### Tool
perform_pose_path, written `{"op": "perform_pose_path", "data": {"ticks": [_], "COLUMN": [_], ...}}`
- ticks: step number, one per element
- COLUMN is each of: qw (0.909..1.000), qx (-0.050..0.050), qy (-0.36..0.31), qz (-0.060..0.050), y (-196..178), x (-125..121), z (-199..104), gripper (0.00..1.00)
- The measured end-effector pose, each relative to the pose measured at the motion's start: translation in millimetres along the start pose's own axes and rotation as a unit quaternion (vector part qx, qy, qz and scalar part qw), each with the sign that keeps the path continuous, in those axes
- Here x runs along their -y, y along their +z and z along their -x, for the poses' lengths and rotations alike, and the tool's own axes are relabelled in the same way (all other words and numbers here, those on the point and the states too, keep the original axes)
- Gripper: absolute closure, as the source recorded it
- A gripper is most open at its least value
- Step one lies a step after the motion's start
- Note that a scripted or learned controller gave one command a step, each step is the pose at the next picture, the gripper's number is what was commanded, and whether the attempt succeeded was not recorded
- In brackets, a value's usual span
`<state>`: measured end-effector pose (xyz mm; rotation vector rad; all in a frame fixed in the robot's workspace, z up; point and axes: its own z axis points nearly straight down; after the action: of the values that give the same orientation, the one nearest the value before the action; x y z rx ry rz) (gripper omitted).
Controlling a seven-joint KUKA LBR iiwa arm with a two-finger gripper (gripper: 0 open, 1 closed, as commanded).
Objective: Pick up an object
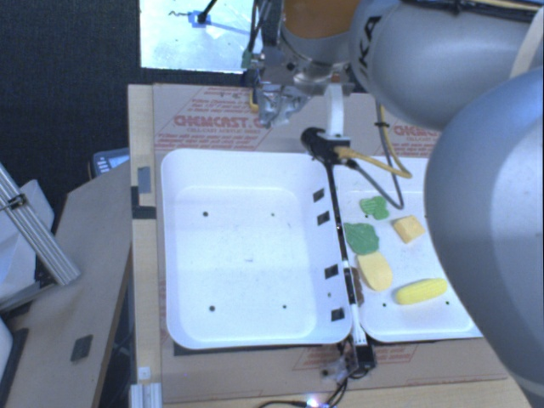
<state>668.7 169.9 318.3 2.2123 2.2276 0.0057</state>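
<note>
End effector [274, 107] hangs above the tabletop behind the left bin [183, 321], grip state unreadable (blurred) | objects lie in right bin [425, 330] | yellow oblong piece [420, 291] looks light, smooth, likely slippery; best pinched across its narrow middle

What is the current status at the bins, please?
Gripper high behind left bin, carrying nothing visible. Yellow and green pieces lie in right bin. Arm overhangs right bin.
</note>
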Motion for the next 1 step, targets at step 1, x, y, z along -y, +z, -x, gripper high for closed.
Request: {"op": "perform_pose_path", "data": {"ticks": [1], "qw": [1.0000], "qx": [-0.001], "qy": [0.000], "qz": [0.000], "y": [-9.0], "x": [-0.2], "z": [-40.1], "gripper": [1.00]}}
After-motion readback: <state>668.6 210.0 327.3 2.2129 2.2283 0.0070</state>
